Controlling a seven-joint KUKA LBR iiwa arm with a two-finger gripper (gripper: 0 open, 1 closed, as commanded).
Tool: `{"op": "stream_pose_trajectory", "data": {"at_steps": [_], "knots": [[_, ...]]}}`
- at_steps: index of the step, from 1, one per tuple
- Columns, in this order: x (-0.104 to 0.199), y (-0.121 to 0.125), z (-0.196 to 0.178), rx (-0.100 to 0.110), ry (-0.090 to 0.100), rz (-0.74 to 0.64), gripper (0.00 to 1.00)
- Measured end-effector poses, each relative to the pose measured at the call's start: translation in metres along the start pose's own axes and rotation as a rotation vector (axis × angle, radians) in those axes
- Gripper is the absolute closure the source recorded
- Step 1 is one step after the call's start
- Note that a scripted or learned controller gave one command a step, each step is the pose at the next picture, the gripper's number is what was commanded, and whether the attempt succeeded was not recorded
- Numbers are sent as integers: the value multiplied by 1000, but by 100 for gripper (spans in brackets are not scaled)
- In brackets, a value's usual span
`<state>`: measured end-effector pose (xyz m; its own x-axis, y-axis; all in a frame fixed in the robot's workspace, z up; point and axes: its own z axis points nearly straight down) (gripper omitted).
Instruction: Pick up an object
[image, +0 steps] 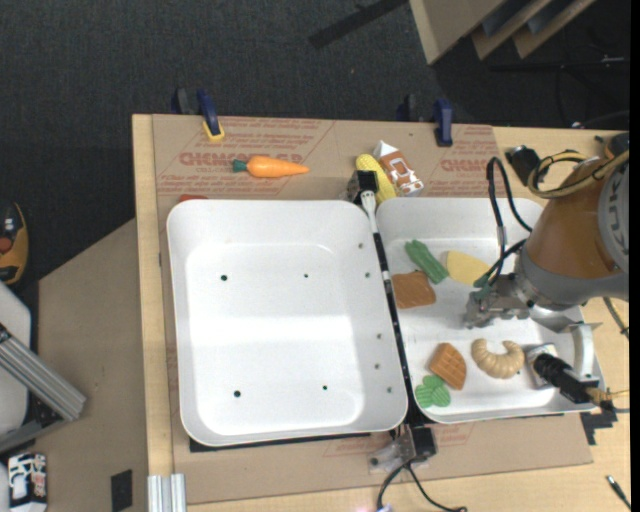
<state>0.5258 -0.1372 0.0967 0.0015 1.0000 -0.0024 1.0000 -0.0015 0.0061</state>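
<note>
Across the bench (300, 150), a brown board with red printing, two shallow white bins sit side by side. Biggest is the left bin (200, 260), with four small dark dots on its floor. Touching it along the middle seam is the right bin (440, 215), which holds all the loose items.

From three o'clock the arm (585, 235) reaches in, grey with a broad orange band, and ends in the gripper (492, 310) low over the right bin's centre. How far the claw is spread cannot be made out from this angle, and nothing can be seen between its tips.

Around the gripper lie the objects for picking. At its five o'clock, just beside it, is a tan croissant (498, 357). At eleven o'clock is a pale yellow piece (465, 266), with a green vegetable (428, 262) touching it on the nine o'clock side. At nine o'clock lies a brown slab (413, 290). At seven o'clock sits an orange-brown wedge (449, 364), and touching that, at its seven o'clock, a green leafy piece (433, 393) by the bin's near rim.

Outside the bins, at twelve o'clock of the left bin, a carrot (272, 168) lies on the board. Near the top of the seam sit a yellow corn cob (370, 168) and a small brown-and-white carton (400, 173), close together.
</note>
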Motion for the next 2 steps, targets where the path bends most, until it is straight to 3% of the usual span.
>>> {"op": "stream_pose_trajectory", "data": {"at_steps": [1, 2], "knots": [[119, 26, -135, -9, 4, -14, 100], [162, 116, -86, 1, 4, -8, 100]]}}
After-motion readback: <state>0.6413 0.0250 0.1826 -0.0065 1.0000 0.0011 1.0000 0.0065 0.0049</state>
